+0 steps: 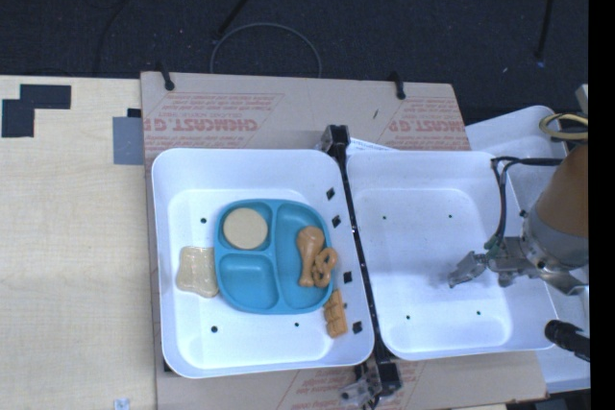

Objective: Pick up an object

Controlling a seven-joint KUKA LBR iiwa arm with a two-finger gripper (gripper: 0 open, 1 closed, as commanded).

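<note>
My gripper (pixel 485 274) hangs low over the right bin (pixel 432 341), near its right wall, open with nothing between its fingers. The objects all lie in the left bin (pixel 183 206). A blue divided tray (pixel 252 288) there holds a round tan disc (pixel 244 228) and a tan twisted piece (pixel 315 254). A pale tan slab (pixel 197 271) lies just left of the tray. A small orange-brown piece (pixel 334 312) rests at the tray's lower right corner, close to the divider between the bins.
A black clamp rail (pixel 351 245) runs between the two bins. Cardboard (pixel 288 110) lies under them, with a pale wooden bench (pixel 67 254) to the left. A cable (pixel 500 197) loops above the gripper.
</note>
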